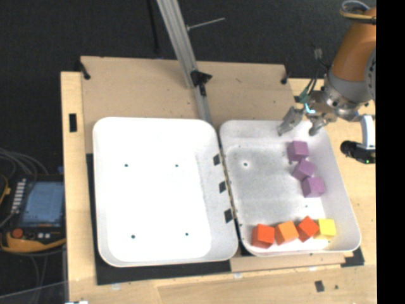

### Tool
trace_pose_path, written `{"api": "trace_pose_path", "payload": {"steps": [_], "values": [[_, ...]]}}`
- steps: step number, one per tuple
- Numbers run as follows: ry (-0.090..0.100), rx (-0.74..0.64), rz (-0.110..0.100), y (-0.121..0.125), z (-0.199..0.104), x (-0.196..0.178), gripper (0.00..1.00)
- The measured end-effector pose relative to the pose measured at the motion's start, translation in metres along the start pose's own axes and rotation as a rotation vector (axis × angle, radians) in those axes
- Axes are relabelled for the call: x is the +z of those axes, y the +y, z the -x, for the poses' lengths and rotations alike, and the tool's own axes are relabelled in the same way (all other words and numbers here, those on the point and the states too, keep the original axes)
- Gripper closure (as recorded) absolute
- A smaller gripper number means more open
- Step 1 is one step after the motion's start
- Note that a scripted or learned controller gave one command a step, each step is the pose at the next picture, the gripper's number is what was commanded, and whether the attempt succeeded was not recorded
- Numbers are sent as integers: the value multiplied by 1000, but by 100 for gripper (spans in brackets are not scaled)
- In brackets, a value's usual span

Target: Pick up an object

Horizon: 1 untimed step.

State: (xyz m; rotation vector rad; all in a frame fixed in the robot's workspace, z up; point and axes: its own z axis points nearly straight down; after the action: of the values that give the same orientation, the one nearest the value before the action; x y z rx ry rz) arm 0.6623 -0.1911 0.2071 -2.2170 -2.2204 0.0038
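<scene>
My gripper hangs open over the far edge of the right bin, with nothing between its two spread fingers. Three purple blocks lie in a column just below it: the first purple block, the second and the third. Along the bin's near edge sits a row of blocks: a red-orange block, an orange block, another red-orange block and a yellow block.
The left bin lies beside the right one, with small black clips along the seam between them. A slanted metal pole rises behind the bins. A control pendant sits off the bench at the left.
</scene>
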Motion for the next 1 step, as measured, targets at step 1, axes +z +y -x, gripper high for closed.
{"api": "trace_pose_path", "payload": {"steps": [1], "values": [[-4, -4, 4, 1, 1, -4, 0]]}}
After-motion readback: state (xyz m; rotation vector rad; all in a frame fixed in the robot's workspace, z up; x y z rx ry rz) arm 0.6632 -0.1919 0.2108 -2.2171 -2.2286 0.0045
